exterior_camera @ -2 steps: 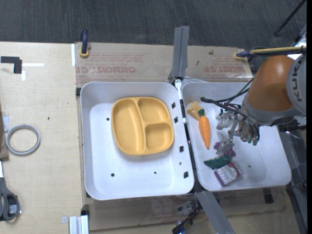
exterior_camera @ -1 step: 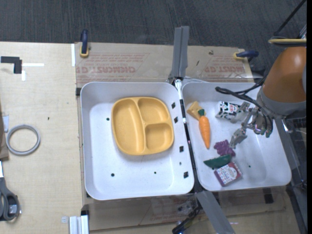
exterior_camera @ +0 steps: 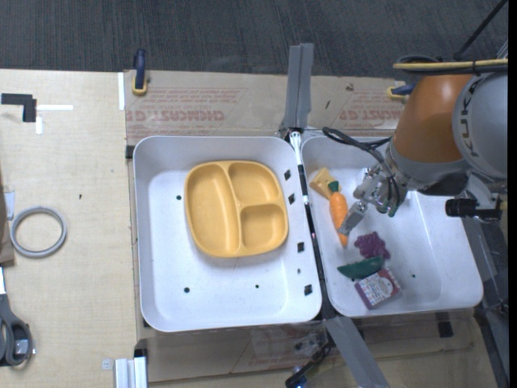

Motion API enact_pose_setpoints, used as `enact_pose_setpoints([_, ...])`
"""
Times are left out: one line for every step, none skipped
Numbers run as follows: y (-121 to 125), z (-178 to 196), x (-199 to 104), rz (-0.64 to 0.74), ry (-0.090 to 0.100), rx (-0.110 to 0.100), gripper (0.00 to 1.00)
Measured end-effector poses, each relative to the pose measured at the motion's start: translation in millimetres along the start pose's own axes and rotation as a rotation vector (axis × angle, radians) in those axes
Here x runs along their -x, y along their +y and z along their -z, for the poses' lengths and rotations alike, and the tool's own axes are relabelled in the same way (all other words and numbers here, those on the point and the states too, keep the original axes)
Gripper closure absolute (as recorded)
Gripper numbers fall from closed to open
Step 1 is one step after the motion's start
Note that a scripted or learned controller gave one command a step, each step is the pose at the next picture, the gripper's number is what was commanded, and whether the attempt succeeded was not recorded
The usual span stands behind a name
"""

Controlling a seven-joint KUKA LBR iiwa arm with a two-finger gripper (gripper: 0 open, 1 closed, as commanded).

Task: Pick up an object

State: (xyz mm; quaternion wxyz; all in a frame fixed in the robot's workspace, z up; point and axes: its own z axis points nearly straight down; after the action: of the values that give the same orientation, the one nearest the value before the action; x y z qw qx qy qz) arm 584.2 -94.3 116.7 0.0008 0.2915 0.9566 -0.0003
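Left bin: yellow divided plate. Right bin: cheese wedge, carrot, purple grapes, green piece, maroon packet. My fingers hang just beside carrot; open/closed — can't tell.
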Motion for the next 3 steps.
enact_pose_setpoints([35.3, -24.3, 48.0, -0.389, -0.001, 0.0, 0.0])
enact_pose_setpoints([36.2, -14.7, 48.4, -0.385, -0.004, -0.002, 1.0])
enact_pose_setpoints([36.1, -14.9, 48.3, -0.386, -0.004, -0.002, 0.0])
